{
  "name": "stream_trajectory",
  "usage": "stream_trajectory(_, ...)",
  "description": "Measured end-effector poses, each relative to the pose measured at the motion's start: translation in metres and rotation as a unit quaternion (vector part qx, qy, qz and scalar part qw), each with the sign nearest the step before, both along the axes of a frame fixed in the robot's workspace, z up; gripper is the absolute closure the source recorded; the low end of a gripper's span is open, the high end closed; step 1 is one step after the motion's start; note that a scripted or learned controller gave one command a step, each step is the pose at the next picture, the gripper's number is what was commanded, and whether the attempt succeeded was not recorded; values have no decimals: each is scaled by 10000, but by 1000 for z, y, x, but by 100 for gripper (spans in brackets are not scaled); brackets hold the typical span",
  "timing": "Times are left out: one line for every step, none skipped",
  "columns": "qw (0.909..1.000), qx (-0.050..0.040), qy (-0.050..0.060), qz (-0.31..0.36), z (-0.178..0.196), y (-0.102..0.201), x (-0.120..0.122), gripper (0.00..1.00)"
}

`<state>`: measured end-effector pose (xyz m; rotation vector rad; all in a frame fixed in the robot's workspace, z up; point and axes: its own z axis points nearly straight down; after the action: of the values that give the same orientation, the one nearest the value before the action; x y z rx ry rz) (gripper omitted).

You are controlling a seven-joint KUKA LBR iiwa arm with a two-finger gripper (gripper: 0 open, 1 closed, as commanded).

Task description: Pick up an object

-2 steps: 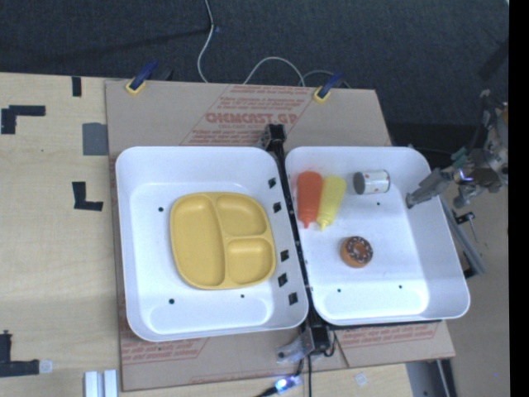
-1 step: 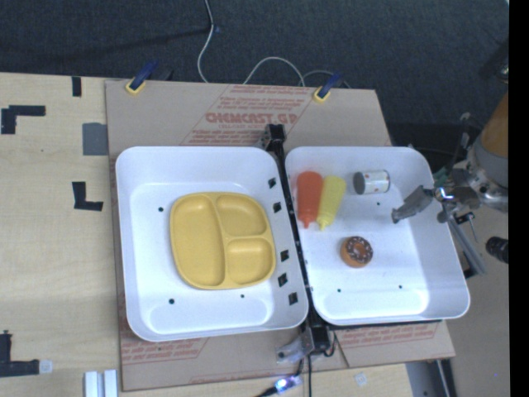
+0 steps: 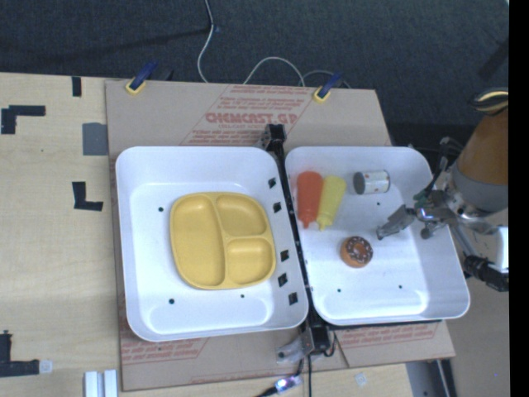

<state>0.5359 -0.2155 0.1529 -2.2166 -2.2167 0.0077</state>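
Fingers (image 3: 393, 226) splayed open and gripping nothing, the gripper (image 3: 407, 219) hangs over the right bin (image 3: 450, 300), just right of the donut (image 3: 357, 251), with the orange bottle (image 3: 308, 197), yellow bottle (image 3: 331, 200) and small can (image 3: 371, 182) further left.

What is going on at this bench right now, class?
A grey robot arm with an orange band reaches in from the right over the right white bin. Its gripper hovers above the bin floor, holding nothing, beside a round brown donut toy. An orange bottle, a yellow bottle and a small silver can lie further back. The left white bin holds a yellow divided plate.
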Motion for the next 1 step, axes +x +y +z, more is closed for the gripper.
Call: stream_trajectory(10000, -4, -9, 0, -47, -6, 1, 0)
